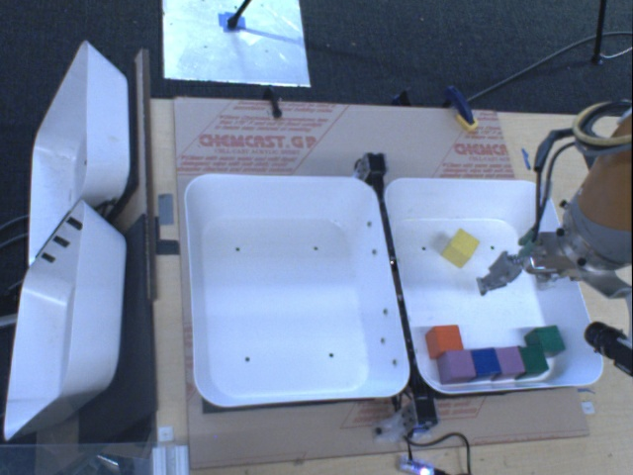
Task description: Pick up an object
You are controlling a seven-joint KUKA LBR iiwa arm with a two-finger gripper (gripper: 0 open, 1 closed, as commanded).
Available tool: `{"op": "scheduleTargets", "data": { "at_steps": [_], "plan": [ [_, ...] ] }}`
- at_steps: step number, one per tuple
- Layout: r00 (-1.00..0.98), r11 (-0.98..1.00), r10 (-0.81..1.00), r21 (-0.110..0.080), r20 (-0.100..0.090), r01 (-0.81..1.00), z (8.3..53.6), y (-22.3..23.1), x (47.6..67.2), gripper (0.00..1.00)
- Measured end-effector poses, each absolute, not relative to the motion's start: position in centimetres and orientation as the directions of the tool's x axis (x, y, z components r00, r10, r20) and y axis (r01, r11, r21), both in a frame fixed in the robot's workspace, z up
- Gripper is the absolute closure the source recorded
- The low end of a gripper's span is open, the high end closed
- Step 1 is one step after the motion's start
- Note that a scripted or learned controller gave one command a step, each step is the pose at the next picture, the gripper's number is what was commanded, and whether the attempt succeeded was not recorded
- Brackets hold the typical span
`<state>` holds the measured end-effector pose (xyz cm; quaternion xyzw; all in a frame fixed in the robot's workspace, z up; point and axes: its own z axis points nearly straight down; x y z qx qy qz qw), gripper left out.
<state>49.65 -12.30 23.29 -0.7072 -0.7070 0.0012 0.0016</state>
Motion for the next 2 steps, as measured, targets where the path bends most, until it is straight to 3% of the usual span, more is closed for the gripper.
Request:
{"op": "scheduleTargets", "data": {
  "at_steps": [1, 2],
  "plan": [
    [0.000, 0.000, 1.000, 0.001, 0.000, 1.000, 23.5, -12.3, 49.7, 0.00],
    [-0.001, 0.001, 1.000, -0.004, 0.001, 1.000, 18.1, -11.3, 50.0, 0.00]
  ]
}}
